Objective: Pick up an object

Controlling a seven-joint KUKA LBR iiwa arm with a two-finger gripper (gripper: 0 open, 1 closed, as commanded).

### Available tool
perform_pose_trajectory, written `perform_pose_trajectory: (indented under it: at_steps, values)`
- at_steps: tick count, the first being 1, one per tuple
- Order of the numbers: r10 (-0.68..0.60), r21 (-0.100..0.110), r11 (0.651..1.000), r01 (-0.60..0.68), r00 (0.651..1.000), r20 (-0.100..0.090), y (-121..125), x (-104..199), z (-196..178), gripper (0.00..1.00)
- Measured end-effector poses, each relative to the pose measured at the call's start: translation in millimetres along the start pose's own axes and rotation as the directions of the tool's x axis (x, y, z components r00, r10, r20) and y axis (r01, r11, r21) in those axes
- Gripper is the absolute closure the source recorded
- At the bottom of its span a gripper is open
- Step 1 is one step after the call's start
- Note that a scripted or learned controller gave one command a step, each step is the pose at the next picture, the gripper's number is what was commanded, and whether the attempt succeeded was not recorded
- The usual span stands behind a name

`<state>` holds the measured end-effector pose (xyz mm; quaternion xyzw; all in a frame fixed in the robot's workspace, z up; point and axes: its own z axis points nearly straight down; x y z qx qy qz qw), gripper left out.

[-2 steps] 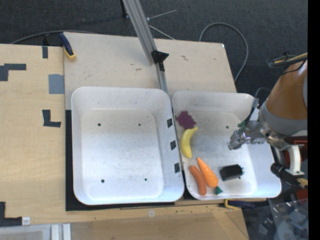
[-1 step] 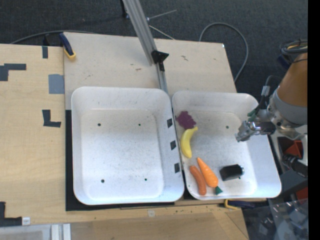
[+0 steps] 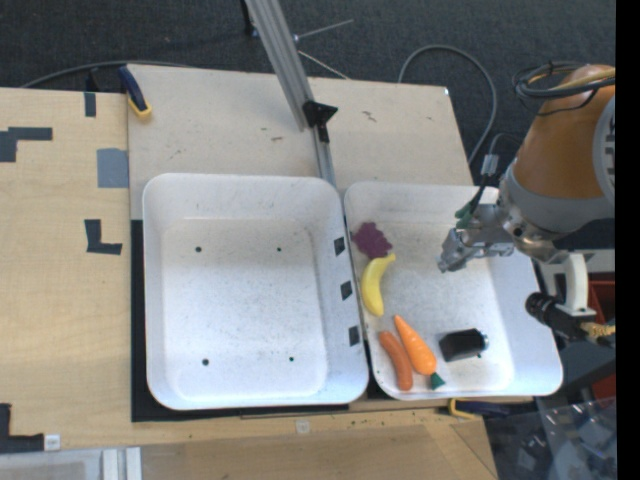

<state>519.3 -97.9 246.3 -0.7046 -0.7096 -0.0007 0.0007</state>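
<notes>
Although the gripper (image 3: 452, 256) hangs low over the right-hand bin (image 3: 520, 373), its tip is a small grey blur from this height, and I cannot tell how it is set or whether anything sits in it; nothing visibly does. The candidates all lie in that same bin, to the gripper's left and below it in the camera view. Nearest, off to its left, is a yellow banana (image 3: 375, 283), with a purple grape cluster (image 3: 372, 237) just above the banana's upper end. Further down lie two orange carrots (image 3: 405, 351) side by side and touching, and a black block (image 3: 463, 344) sits almost straight below the gripper, apart from the rest.

These look like hollow plastic toy foods: light, rigid and smooth, so liable to skid or roll if pinched off-centre. The banana's curve argues for closing across its middle, at right angles to its length. The carrots taper and crowd each other, which makes a clean hold harder. The block, standing alone with flat sides, seems the safest bet, taken across its short width. The left-hand bin (image 3: 160, 268) on the table (image 3: 60, 168) holds nothing of interest.
</notes>
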Motion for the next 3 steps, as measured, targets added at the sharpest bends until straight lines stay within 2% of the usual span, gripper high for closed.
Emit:
perform_pose_trajectory:
  at_steps: [1,3]
  values:
    - [0.000,0.002,1.000,0.000,1.000,0.001,22,55,13,1.00]
    - [0.000,0.000,1.000,0.000,1.000,0.000,68,152,2,1.00]
